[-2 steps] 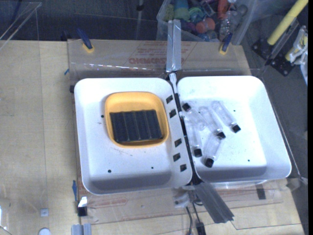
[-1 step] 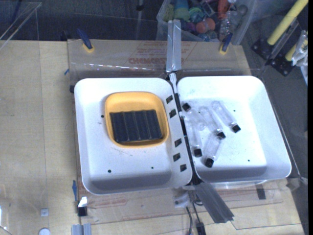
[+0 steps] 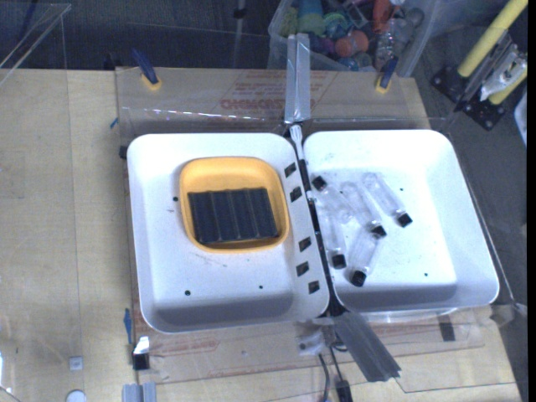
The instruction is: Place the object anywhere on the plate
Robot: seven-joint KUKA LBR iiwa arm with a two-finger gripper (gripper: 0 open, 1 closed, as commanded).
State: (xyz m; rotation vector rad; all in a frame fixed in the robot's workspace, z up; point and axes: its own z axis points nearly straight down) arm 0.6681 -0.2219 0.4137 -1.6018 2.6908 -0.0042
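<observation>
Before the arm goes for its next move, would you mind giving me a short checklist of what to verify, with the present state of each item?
1. Yellow plate sits flat in the left bin: ok.
2. Plate free to receive an object: not ok, a dark ribbed slab already covers most of its floor.
3. Objects to pick are available: ok, several clear vials with black caps lie in the right bin.
4. Vials separated enough for a clean two-finger grasp: not ok, they lie clustered and touching.
5. Exact count and outline of the vials: cannot tell, the clear bodies blend into the white bin.
</observation>
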